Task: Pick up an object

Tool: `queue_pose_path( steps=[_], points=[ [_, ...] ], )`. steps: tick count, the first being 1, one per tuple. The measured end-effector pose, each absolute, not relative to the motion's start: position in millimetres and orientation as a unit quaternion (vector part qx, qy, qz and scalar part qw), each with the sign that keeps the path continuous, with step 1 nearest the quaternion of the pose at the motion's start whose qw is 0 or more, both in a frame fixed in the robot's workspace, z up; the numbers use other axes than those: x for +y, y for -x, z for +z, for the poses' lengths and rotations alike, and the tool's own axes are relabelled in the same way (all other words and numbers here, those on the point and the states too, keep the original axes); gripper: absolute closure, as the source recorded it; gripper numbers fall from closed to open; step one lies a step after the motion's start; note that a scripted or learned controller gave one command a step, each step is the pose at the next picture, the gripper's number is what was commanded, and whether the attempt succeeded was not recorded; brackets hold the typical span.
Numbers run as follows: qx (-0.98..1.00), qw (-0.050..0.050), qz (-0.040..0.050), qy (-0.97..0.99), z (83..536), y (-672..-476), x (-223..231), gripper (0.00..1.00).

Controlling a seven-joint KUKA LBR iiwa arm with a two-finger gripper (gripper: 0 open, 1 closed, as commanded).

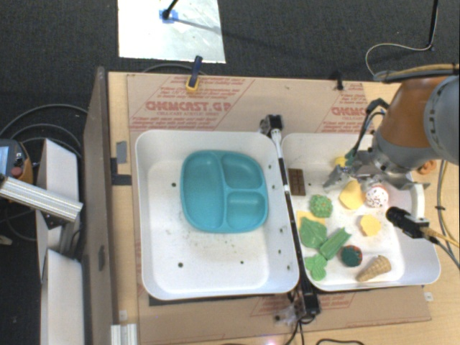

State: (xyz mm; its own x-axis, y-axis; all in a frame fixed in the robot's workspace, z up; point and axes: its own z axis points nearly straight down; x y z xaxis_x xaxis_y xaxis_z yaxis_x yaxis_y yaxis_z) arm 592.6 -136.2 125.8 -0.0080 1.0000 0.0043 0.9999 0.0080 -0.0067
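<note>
Below, bench (pixel 180 99) bears two white bins (pixel 215 279) on dark carpet (pixel 57 34); pincer (pixel 359 175) over right bin, grip unclear.

Fixed high above the bench (pixel 237 95), looking down at a slant toward 12 o'clock. Far enough back to take in both white bins side by side: left bin (pixel 162 264) toward 9 o'clock, right bin (pixel 420 268) toward 3 o'clock.
</note>
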Motion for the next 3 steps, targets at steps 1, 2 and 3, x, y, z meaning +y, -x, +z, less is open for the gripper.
queue_pose_path(
  steps=[1, 2, 3],
  points=[
    [-0.709, -0.003, -0.0019, 0.705, 85.5, -628.6, -153.3, 0.0],
    [-0.708, -0.003, -0.0015, 0.707, 133.7, -625.5, -169.3, 0.0],
    [-0.708, -0.001, -0.0003, 0.706, 96.3, -610.0, -181.8, 0.0]
  ],
)
